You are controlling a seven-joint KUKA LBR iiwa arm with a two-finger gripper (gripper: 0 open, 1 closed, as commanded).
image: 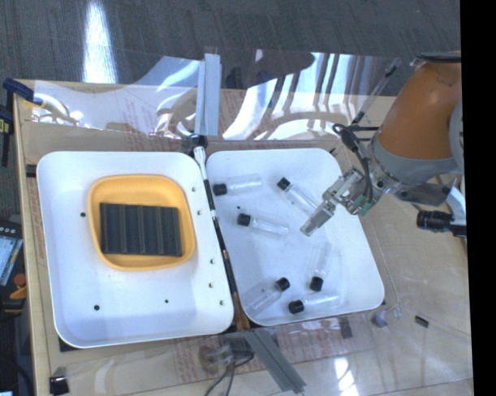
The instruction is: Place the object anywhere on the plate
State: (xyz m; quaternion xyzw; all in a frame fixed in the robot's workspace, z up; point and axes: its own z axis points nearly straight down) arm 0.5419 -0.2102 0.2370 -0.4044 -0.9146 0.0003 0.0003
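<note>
Vials (261, 224) lie scattered on the floor of the right bin (360, 254), clear tubes with black caps, each resting on its side because nothing props it up. One lies just left of the claw (312, 225); another, cap uppermost in the view, lies just up and left of it (290, 192); a third sits farther up and left, near the divider (234, 186). Three more lie below the claw toward the bin's near wall (267, 293), one almost straight below it (319, 272).

The claw hangs low over the middle of this bin, tilted down and to the left from the arm (420, 122), which enters from the right. The slant suits a reach into a shallow tray from the side. Whether its tips are spread or pressed together cannot be told at this size; no vial is seen between them.

The plate (138, 189), yellow with a dark ribbed insert (141, 229), sits well to the left of the claw in the left bin (64, 289), across the raised divider. It lies flat and central there, which gives a broad target for any drop.

Judged stage: selection and grasp, with the carry across the divider not yet done. The clear glass and round bodies suggest the vials may roll or slip when pinched, so a grip across the tube, not along it, seems the safer choice.
</note>
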